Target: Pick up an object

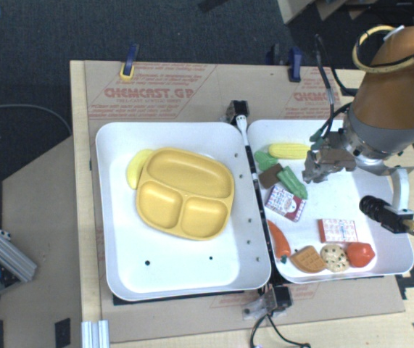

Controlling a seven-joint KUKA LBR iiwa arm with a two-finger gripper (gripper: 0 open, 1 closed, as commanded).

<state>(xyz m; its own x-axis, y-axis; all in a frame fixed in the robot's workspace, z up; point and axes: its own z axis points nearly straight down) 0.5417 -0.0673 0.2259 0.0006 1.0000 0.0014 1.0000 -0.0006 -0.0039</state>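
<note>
Gripper (321,167) sits over the upper middle of the right bin (395,267), above bare bin floor, just right of the green pepper (291,182) and below the corn cob (288,150). Can't tell how far the jaws are open (dark cluster, fingers not resolvable), and nothing is visibly held between them.

Pick candidates are all in the right bin: corn cob along the top edge, a green leafy piece (266,159) left of it, a brown block (272,176) touching the pepper. Red-and-white packet (286,203) lies just below the pepper. A second red-and-white pack (337,230) sits further right. Along the bottom edge: carrot (280,239), toast slice (307,259), cookie (332,257), tomato (360,253), close together.

Left bin (112,194) holds a yellow divided tray (185,193), upside up, overlapping a yellow banana-like piece (137,167) at its upper left.
</note>
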